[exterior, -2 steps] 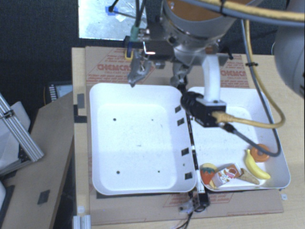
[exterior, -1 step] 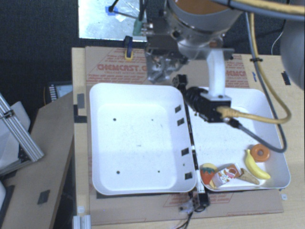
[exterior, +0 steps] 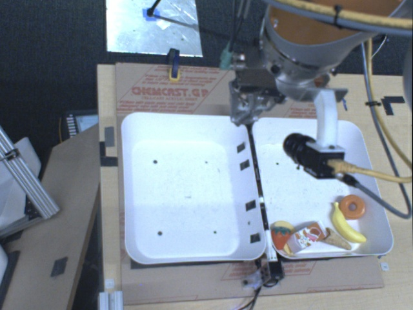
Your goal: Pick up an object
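Smooth white plastic bins point(exterior: 187, 124), glossy banana point(exterior: 346, 226)

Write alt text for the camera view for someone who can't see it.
A grey robot arm reaches in over two white bins. The right bin holds a banana, an orange ring and a few small toys along its near edge, with the gripper hanging near the far end of the divider.

Two bins sit side by side on the bench point(exterior: 110, 237), touching along their shared wall. In the right bin point(exterior: 368, 173), all objects lie along the near edge: a banana point(exterior: 345, 225) at the near right corner, a ring-shaped toy point(exterior: 352, 206) just behind it, a small packet point(exterior: 306, 237) left of the banana, and a round item point(exterior: 281, 233) beside the packet, near the left bin point(exterior: 181, 192)
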You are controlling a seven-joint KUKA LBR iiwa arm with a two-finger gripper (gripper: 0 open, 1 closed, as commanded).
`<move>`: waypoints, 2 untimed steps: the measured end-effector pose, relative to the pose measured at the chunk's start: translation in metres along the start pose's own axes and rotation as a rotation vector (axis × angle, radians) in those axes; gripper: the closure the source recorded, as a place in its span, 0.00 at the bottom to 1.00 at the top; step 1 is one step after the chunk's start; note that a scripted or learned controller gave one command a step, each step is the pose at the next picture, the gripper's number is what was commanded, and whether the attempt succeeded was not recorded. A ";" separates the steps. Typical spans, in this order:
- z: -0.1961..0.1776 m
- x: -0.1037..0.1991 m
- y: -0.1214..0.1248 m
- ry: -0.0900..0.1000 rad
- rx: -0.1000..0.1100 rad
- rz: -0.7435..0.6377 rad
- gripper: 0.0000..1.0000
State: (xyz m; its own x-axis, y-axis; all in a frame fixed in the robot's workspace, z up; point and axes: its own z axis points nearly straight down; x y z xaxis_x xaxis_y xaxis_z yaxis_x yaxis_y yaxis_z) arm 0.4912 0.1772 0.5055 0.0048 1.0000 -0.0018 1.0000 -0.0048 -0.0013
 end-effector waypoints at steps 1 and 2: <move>-0.024 0.027 -0.005 0.004 -0.004 -0.010 1.00; -0.016 0.059 -0.005 0.003 -0.002 -0.012 1.00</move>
State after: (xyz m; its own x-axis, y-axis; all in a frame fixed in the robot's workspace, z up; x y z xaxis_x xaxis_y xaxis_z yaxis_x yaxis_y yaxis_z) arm 0.4861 0.2359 0.5212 -0.0068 1.0000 0.0014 1.0000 0.0068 0.0011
